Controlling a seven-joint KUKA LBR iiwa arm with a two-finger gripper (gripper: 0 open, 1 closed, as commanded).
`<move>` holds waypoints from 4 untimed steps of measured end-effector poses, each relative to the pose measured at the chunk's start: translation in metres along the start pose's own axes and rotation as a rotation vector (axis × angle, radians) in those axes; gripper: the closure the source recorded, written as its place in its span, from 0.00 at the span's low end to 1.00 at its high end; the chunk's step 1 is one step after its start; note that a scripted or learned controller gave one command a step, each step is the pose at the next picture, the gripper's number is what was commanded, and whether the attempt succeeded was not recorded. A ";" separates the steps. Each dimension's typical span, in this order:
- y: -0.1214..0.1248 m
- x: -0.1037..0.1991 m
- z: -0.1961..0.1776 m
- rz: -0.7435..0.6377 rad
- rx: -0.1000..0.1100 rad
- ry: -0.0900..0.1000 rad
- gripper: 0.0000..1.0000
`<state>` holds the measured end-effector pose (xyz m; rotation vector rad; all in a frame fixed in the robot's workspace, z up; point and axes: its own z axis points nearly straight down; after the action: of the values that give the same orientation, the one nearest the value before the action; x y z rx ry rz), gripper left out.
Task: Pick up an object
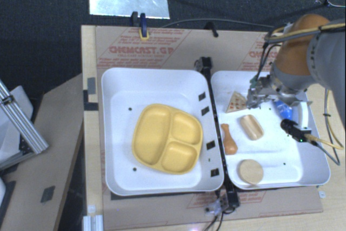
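Pincer (255, 96) low in right bin (311, 170), far side, over triangular piece (236, 101); opening unclear, cannot tell. Risk: thin piece slips or pincer hits bin floor.

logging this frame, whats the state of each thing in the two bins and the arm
yellow tray: upright in left bin, compartments bare
pizza slice: flat, right bin
bread roll: lying flat
orange piece: lying flat
round disc: flat
gripper: low by pizza slice
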<state>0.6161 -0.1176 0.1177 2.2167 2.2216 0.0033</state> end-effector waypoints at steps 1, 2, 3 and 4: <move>0.003 0.006 -0.045 -0.002 -0.001 0.001 1.00; 0.005 0.005 -0.100 -0.002 -0.004 0.000 1.00; 0.004 0.069 -0.098 -0.008 0.001 0.002 1.00; 0.002 0.131 -0.094 -0.008 0.002 0.003 1.00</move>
<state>0.6170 0.0139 0.2119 2.2102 2.2333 0.0036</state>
